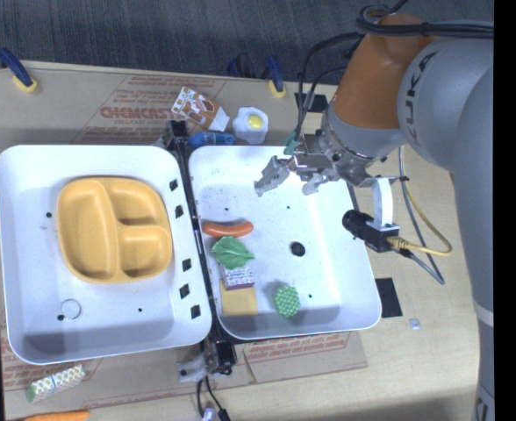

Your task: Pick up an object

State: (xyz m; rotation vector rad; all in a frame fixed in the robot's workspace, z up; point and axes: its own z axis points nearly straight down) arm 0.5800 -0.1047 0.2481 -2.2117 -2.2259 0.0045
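Observation:
My gripper (290, 181) hangs over the back half of the right bin (350, 270), its two grey fingers spread open with nothing between them. Along the bin's left side, nearer the front, lie an orange sausage (227, 228), a green leaf (232, 252), a small printed packet (238, 277) and a tan block (240, 301). A green spotted piece (286, 301) rests near the front wall. The sausage is the closest item, down and to the left of the fingers.
The left bin (17, 235) holds a yellow divided tray (115, 228). Behind the bins lie a snack packet (192, 105), a blue item (210, 139) and a yellow-and-white object (252, 123). A dark spot (297, 250) marks the right bin's floor. Cables trail at the bin's right side.

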